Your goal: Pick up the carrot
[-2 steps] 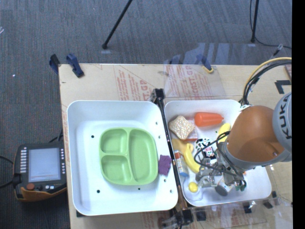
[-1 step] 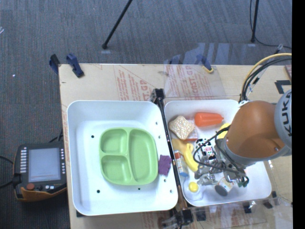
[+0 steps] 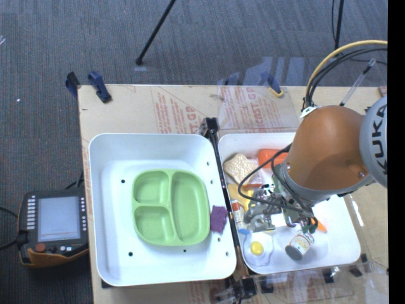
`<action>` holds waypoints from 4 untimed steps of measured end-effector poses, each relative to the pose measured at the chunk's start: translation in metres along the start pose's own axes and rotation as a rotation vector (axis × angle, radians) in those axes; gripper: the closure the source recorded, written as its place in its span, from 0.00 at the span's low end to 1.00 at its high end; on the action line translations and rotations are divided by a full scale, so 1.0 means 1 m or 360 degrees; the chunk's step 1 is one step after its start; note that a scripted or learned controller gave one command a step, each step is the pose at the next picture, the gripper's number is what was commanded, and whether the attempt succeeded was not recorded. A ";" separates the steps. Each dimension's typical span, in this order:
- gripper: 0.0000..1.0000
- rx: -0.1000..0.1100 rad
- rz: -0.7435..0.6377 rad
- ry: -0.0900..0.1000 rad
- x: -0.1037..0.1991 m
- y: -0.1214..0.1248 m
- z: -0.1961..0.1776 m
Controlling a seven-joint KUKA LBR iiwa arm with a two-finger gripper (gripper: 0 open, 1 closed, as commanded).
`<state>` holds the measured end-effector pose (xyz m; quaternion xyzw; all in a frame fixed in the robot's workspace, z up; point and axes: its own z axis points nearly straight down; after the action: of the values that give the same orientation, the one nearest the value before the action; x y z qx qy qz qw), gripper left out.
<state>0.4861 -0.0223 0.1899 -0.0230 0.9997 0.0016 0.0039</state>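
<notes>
My gripper [image 3: 276, 215] hangs low over the middle of the right bin [image 3: 345, 249], under the arm's orange band [image 3: 329, 154]. A thin orange tip [image 3: 320, 226], which looks like the carrot, pokes out just right of the gripper; the wrist hides the rest of it. A second orange object [image 3: 271, 155] lies at the back of the same bin, partly covered by the arm. I cannot make out anything between the fingers.
The right bin also holds a beige speckled block [image 3: 240, 165], a yellow piece [image 3: 233, 192], a fried egg [image 3: 256, 248] and a small tipped can [image 3: 297, 247]. The left bin [image 3: 107, 170] holds a green divided plate [image 3: 171, 206] and a purple item [image 3: 218, 218].
</notes>
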 end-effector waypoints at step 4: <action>0.00 0.0012 -0.0182 -0.0034 -0.033 -0.183 0.080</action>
<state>0.5286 -0.2036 0.1097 -0.0802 0.9967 -0.0023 0.0149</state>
